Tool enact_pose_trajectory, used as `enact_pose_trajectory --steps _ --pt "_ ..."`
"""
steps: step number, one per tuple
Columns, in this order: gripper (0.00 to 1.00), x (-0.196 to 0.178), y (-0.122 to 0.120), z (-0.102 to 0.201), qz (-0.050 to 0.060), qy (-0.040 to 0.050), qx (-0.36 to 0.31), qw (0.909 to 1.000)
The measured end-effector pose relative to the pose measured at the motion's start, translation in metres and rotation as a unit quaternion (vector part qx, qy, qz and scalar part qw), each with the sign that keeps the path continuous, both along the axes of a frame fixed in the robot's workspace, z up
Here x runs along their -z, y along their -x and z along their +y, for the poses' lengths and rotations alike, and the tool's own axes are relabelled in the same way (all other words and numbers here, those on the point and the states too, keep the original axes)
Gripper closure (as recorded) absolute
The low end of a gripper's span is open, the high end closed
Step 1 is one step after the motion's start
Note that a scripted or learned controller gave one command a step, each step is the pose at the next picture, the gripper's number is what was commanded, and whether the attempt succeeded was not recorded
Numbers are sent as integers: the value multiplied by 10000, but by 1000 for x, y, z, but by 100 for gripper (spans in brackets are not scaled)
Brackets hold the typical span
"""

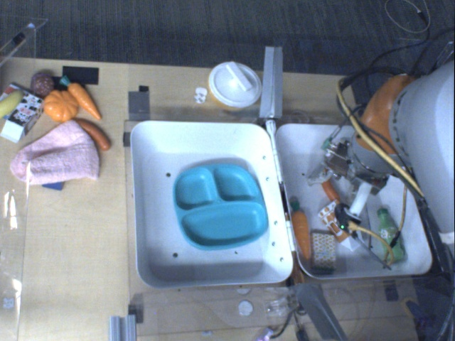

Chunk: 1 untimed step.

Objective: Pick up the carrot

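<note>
An orange carrot (301,234) with a small green top lies along the left wall of the right bin (419,261), pointing toward the front. My gripper (338,172) hangs over the middle of that bin, up and to the right of the carrot and apart from it. Cables and the grey arm (426,133) crowd around the gripper. A small orange piece (330,190) sits just below the gripper; I cannot tell what it is.
The right bin also holds a green bottle (387,226), a white cylinder (359,199) and a small mesh-faced block (323,248). A blue divided plate (220,204) fills the left bin (153,212). Toy vegetables (71,104) and a pink cloth (57,156) lie on the bench at left.
</note>
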<state>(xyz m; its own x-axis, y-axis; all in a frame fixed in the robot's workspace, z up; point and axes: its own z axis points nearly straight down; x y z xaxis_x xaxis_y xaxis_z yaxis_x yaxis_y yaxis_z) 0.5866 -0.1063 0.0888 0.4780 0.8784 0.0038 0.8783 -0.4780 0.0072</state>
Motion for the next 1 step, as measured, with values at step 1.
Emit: enact_pose_trajectory --steps 1 --pt "0 -24 50 -34 34 3 -1548 9879"
